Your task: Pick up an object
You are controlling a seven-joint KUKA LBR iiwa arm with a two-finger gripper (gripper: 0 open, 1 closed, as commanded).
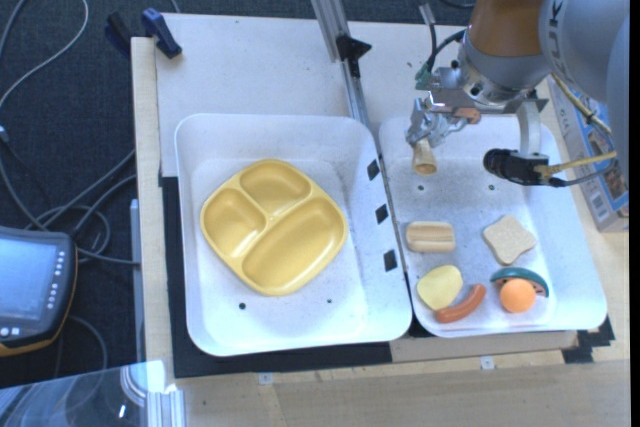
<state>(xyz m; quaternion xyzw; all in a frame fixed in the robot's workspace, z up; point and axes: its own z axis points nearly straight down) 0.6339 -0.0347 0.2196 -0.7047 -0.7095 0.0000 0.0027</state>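
My gripper hangs over the far left part of the right bin, fingers pointing down. It is shut on a small tan cylinder, which sticks out just below the fingertips. Nearer the front of the same bin lie a tan bun, a slice of toast, a pale yellow piece, a red sausage and an orange against a teal ring. All of these lie apart from the gripper.
The left bin holds a yellow divided plate. A slanted metal rail runs down between the bins. Blue clamps sit at the bench's far left corner. Cables and a pendant lie on the floor to the left.
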